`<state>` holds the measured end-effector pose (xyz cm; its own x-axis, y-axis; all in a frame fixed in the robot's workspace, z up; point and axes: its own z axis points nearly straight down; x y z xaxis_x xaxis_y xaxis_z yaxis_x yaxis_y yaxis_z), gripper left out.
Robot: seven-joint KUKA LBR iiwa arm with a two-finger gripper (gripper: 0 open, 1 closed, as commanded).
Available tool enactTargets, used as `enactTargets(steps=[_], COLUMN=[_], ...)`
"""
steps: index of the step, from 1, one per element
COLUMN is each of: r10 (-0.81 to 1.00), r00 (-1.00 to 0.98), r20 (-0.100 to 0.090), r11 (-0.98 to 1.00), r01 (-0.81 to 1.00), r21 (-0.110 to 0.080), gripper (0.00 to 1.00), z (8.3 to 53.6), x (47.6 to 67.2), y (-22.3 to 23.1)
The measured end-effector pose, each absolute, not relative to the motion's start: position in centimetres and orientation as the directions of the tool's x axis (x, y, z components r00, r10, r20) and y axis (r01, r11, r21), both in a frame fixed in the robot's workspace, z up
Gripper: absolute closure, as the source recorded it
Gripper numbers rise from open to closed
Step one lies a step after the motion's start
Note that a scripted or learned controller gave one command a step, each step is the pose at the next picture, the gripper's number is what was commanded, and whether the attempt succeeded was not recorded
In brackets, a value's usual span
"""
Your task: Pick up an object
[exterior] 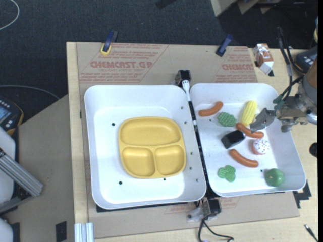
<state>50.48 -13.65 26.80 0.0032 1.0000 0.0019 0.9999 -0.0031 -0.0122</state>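
Nothing is lifted yet. The tool [263, 119] hangs low in the right bin [295, 160], just over a sausage [249, 130] beside the corn [248, 112]; if it is open or closed, I cannot tell. The grasp remains.

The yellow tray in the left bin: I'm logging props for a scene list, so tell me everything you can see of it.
The yellow tray is a rounded rectangular plate of matte, plastic-looking material, with three compartments: one wide across the far side, two smaller side by side on the near side. It lies flat and upright near the middle of the left bin, slightly rotated. All three compartments look empty, and nothing touches it except the bin floor.
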Motion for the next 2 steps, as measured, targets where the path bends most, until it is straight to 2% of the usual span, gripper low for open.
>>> enactTargets(steps=[1, 2], r10=[1.000, 1.000], r00=[0.000, 0.000], r20=[0.000, 0.002], r11=[0.000, 0.000], r01=[1.000, 1.000], r21=[0.001, -0.007], gripper=[0.00, 0.00], z=[27.4, 21.5], x=[50.7, 51.5], y=[-13.6, -13.5])
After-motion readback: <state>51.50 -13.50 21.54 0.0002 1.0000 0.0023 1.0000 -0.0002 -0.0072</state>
